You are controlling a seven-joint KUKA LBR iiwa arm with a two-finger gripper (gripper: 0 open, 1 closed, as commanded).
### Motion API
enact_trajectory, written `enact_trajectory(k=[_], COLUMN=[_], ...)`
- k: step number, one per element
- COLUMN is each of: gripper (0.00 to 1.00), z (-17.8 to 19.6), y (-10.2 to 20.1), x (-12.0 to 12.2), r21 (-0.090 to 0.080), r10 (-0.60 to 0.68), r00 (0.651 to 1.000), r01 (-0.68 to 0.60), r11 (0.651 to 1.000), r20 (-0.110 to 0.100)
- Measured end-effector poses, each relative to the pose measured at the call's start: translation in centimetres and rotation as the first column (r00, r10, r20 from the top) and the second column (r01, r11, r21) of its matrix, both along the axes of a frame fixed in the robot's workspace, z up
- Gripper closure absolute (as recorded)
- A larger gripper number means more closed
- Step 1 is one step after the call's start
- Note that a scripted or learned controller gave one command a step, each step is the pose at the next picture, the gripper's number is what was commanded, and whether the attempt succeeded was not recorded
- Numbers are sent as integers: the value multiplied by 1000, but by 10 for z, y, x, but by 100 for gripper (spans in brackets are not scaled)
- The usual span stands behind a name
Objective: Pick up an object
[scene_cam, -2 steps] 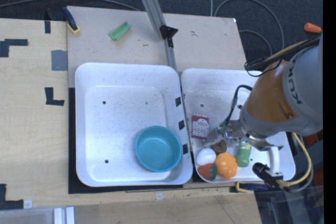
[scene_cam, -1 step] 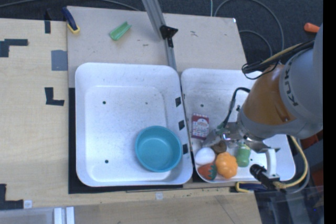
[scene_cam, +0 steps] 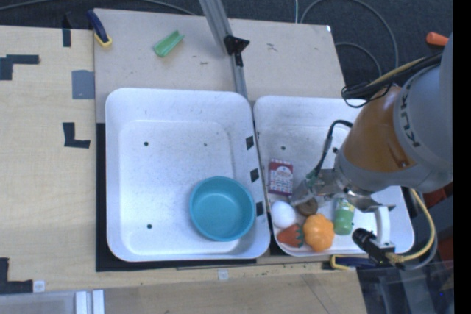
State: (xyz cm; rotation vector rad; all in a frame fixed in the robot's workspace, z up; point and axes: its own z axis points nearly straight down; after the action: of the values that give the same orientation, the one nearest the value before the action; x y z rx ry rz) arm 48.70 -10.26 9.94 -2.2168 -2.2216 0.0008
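The arm is reaching into the right bin from the right, its gripper hanging low over the cluster at the near edge. How the fingers are set I cannot tell. Directly below and toward the near rim are lying the orange round object, white egg-like object and green bottle, the orange one being nearest

On your bench, a green block lies beyond the left bin, a blue-and-yellow clamp further left; a grey pole slants past that bin's far right corner.
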Motion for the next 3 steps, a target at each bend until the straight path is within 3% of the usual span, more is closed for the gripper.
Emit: enact_trajectory(k=[3], gripper=[100], z=[150], y=[3], x=[7], r21=[-3], r10=[1], r00=[1000], r01=[-1], r11=[1000], r20=[6])
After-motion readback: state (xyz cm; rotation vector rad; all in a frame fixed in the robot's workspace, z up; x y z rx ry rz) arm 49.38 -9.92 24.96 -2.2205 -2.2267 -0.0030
